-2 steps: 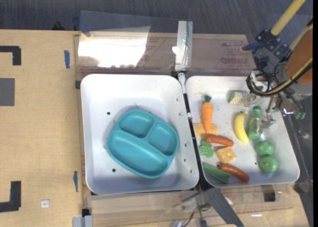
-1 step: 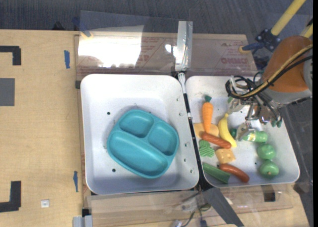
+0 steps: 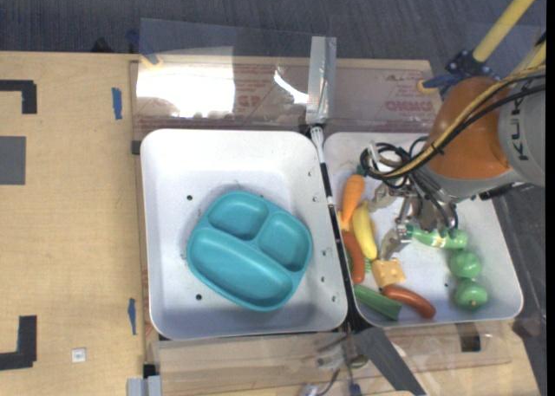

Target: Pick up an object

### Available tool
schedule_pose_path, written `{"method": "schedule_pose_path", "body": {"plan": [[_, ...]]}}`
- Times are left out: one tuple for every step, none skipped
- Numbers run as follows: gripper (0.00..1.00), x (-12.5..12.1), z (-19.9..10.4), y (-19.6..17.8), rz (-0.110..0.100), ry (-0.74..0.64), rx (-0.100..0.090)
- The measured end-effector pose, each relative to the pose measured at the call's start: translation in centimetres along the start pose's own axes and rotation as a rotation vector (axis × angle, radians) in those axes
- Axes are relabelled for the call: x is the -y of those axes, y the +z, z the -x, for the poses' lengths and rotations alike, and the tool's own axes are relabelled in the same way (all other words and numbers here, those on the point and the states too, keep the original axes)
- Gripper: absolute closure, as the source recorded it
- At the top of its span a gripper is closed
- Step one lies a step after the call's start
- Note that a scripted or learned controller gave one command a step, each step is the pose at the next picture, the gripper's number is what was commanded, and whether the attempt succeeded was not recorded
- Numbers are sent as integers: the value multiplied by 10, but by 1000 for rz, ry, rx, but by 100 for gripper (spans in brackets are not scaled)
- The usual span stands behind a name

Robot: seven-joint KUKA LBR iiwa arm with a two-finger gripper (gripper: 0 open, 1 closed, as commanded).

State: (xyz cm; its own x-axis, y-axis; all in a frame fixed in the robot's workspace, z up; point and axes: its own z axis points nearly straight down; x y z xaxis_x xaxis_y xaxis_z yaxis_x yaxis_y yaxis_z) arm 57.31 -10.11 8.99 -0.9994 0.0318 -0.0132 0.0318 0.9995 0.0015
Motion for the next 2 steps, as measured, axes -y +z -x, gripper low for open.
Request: {"method": "schedule_pose_path", "body": {"plan": [[0,75,-44,-20,-5,84,-8],[100,70,-41,-31,-4,76,-2]]}}
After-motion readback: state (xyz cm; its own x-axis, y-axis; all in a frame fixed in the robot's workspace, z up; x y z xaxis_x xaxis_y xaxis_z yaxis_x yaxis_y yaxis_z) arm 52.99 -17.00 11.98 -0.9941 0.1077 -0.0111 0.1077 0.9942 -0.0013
